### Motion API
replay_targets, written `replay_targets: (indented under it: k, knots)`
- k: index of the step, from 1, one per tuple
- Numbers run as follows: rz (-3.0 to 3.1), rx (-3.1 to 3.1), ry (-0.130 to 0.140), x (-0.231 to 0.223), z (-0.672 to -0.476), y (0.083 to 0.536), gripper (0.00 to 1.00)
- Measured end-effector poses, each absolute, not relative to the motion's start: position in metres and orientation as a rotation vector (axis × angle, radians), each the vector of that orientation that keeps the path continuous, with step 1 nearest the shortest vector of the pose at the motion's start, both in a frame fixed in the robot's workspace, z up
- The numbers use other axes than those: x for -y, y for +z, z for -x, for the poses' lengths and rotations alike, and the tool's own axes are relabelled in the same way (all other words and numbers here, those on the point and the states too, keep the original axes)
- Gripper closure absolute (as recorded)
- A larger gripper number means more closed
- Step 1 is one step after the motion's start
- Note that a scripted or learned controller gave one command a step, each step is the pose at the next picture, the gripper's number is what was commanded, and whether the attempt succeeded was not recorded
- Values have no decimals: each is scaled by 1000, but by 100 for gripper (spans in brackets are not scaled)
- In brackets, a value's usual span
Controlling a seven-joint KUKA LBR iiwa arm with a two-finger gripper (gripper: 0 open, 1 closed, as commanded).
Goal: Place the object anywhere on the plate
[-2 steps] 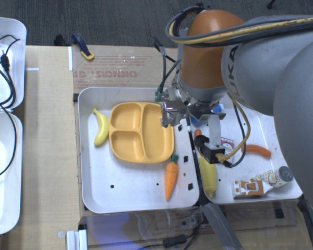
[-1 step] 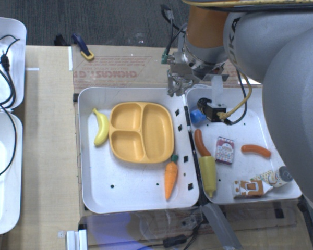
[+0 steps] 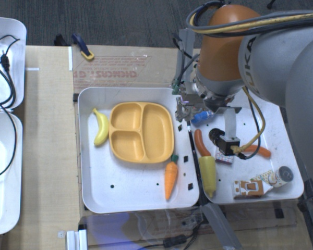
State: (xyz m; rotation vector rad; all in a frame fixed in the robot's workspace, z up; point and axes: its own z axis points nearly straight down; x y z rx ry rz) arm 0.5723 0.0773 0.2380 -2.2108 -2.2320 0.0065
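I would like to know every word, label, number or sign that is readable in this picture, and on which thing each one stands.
Red printed lettering on the brown cardboard sheet behind the bins: it appears mirrored or upside down and too faint to read with certainty.
Print on the small orange and white carton in the right white bin: too small to read.
Dark marking on the grey robot arm: cut off, unreadable.

Two white bins (image 3: 88, 191), one yellow plate (image 3: 142, 132), one banana (image 3: 100, 127), one carrot (image 3: 170, 178), one corn cob (image 3: 207, 174), one hot dog (image 3: 201, 142), one bottle (image 3: 258, 185).
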Motion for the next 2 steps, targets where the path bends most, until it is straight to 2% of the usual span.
replay_targets:
  k: [1,2]
  knots:
    - [2166,2277,4,-65,-621,269,100]
    - [2089,2344,7,-35,-565,221,100]
